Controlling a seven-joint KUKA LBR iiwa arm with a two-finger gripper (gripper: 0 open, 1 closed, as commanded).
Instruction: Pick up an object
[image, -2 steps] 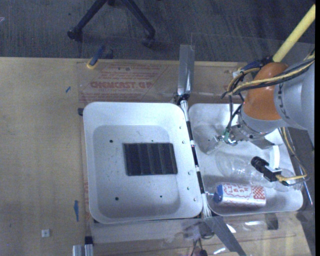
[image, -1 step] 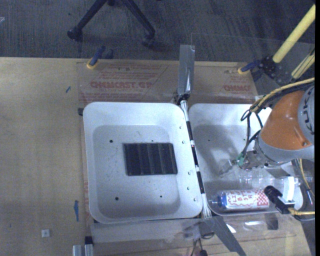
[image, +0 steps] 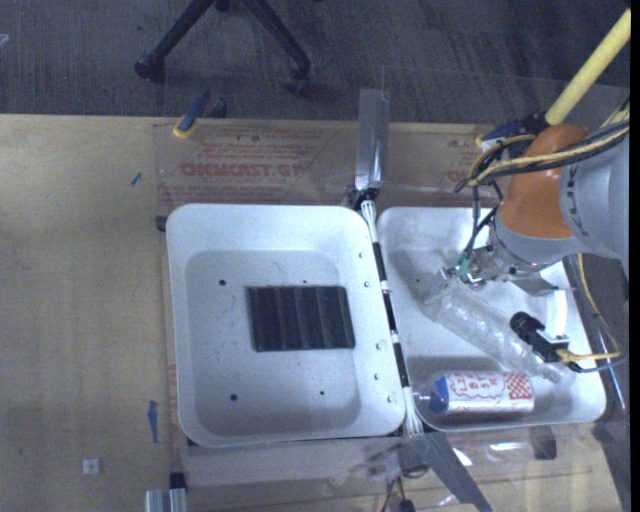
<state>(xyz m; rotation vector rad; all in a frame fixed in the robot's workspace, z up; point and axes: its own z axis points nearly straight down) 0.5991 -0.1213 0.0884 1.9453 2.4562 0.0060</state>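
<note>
Two white bins sit side by side. In the right bin (image: 400, 240), the gripper (image: 462, 270) hangs at about twelve o'clock — whether clenched or released I cannot tell. A red-and-white can (image: 482, 391) lies at six o'clock — a clear plastic bottle (image: 480, 325) mid-bin. The left bin (image: 200, 240) holds a dark ridged block (image: 300, 317).
</note>
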